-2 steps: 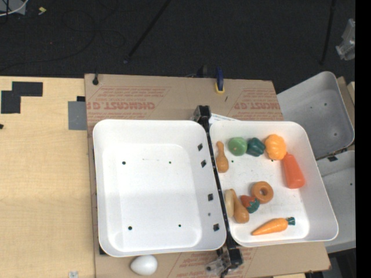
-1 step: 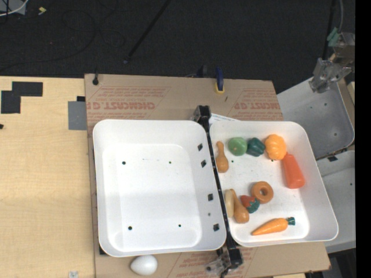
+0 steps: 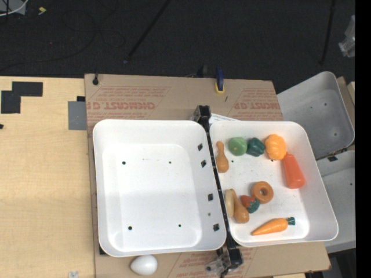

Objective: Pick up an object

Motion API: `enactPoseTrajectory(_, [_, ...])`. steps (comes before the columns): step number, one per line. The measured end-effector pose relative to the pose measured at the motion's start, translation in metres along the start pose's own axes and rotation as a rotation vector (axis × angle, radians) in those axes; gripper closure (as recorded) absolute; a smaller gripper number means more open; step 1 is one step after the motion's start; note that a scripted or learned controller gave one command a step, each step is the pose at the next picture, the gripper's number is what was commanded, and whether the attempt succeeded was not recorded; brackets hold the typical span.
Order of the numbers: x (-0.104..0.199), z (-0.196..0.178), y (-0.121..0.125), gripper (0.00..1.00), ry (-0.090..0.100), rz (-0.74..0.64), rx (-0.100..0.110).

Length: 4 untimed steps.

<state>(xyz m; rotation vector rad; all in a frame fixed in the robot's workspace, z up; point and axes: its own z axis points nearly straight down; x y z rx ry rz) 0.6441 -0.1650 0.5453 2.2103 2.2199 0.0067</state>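
Inside right bin (image 3: 316,213), lying loose: carrot (image 3: 270,226), donut (image 3: 262,191), red bottle (image 3: 293,171), orange pumpkin (image 3: 276,146), white egg (image 3: 143,264) sitting outside left bin (image 3: 107,155)

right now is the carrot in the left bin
No, the carrot lies in the right bin, near its front edge.

right bin (image 3: 316,172): toy foods inside | left bin (image 3: 116,236): beside it | egg (image 3: 143,264): before left bin

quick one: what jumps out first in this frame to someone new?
The bright toy food in the right bin: an orange carrot near its front edge, a red-orange cylinder by its right side, a green ball towards the back. Next, a white egg lying outside the bins, in front of the left bin.
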Motion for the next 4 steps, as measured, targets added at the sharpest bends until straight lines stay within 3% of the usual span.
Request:
enactPoseTrajectory(1, [-0.016, 0.098, -0.001, 1.0, 0.005, 0.005, 0.021])
enactPoseTrajectory(2, [-0.013, 0.016, -0.004, 1.0, 0.001, 0.003, 0.004])
enactPoseTrajectory(3, [-0.049, 0.131, -0.002, 1.0, 0.006, 0.006, 0.024])
enactPoseTrajectory(4, [-0.047, 0.036, 0.0, 1.0, 0.0, 0.0, 0.002])
